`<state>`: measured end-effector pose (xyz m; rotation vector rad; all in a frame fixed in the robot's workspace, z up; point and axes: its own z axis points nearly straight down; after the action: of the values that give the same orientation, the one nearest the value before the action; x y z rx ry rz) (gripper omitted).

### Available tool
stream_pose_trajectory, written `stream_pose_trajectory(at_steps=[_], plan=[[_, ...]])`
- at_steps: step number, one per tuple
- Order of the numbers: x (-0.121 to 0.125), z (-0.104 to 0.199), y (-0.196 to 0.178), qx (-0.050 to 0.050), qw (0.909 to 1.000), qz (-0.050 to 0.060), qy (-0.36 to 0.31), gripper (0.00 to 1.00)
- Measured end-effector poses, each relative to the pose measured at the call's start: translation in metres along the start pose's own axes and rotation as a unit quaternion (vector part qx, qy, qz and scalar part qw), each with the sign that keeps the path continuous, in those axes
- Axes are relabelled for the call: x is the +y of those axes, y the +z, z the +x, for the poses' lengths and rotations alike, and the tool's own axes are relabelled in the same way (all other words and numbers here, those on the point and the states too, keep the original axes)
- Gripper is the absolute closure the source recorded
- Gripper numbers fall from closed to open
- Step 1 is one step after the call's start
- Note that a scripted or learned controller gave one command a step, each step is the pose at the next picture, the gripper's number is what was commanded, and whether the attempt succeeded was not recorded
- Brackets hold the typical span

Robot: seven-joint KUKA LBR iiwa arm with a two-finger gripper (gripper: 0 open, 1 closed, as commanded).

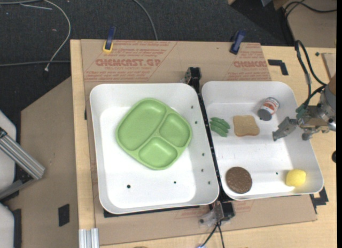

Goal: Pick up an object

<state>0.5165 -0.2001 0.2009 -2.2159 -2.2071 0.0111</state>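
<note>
From the camera view, my gripper (pixel 291 128) hangs low over the right bin (pixel 251 96), near its right wall; I cannot tell how it is set. Nothing is lifted yet, so the whole pick remains. The can (pixel 267 108) lies just up-left of me, the bread slice (pixel 246 126) to my left, the lemon (pixel 296 178) below me, the brown disc (pixel 238 179) down-left. Leftward is open floor; the right rim crowds me.

We see: white bins (pixel 107 134); light green divided plate (pixel 154 133); dark green leafy piece (pixel 219 126); tan toast slice (pixel 246 126); brown round patty (pixel 238 179); yellow lemon (pixel 296 178); grey can (pixel 267 108), red-and-white label; blue clamps (pixel 109 39).
</note>
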Motion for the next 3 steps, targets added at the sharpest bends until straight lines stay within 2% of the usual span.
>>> stream_pose_trajectory(at_steps=[1, 3], plan=[[0.003, 0.001, -0.007, -0.002, 1.0000, -0.007, -0.002, 0.00], [-0.004, 0.016, 0.108, 0.000, 1.0000, -0.004, -0.002, 0.00]])
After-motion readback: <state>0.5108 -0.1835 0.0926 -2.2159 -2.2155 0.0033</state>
